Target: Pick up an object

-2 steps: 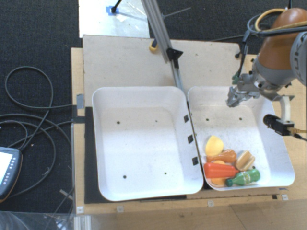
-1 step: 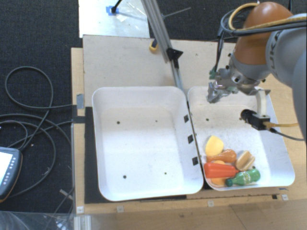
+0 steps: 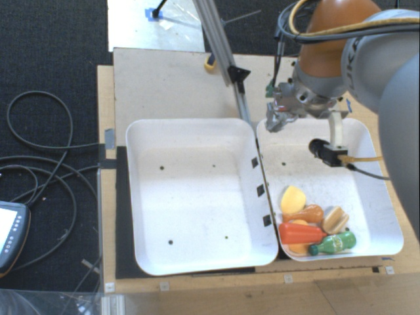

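A heap of toy food lies at the near end of the right bin (image 3: 296, 173): a yellow piece (image 3: 293, 199), an orange-brown piece (image 3: 310, 214), a bread roll (image 3: 336, 220), a red-orange carrot (image 3: 301, 232) and a green bottle (image 3: 333, 243). My gripper (image 3: 274, 119) hangs over the far left corner of that bin, well away from the heap. Nothing is seen in its grasp. A small black unit (image 3: 326, 151) with a cable sticks out beside the wrist.
The left bin (image 3: 190, 189) lies beside the right one, their rims meeting along a strip with black marks (image 3: 260, 189). A slanted metal pole (image 3: 220, 38) comes down behind the bins. Cables (image 3: 39, 149) and a tablet (image 3: 10, 231) lie on the floor to the left.
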You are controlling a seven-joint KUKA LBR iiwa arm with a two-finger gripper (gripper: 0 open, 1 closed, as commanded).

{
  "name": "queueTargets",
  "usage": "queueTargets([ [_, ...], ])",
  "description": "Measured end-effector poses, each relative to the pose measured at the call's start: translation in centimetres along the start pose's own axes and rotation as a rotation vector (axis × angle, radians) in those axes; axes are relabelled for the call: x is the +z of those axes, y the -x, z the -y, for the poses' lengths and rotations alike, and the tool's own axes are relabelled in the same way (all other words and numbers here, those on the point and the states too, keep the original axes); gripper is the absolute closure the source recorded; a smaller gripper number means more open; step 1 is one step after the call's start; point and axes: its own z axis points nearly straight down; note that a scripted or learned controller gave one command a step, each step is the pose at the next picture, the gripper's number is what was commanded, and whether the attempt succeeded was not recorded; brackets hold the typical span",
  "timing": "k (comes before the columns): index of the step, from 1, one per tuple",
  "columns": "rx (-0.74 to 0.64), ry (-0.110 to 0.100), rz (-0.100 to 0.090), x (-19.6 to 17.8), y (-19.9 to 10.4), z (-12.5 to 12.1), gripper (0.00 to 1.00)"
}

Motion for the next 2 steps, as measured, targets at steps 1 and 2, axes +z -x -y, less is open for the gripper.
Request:
queueTargets([
  [1, 0.000, -0.001, 0.000, 0.6, -4.9, -1.1, 1.00],
  [2, 0.001, 0.001, 0.000, -0.6, -9.1, -3.3, 1.00],
])
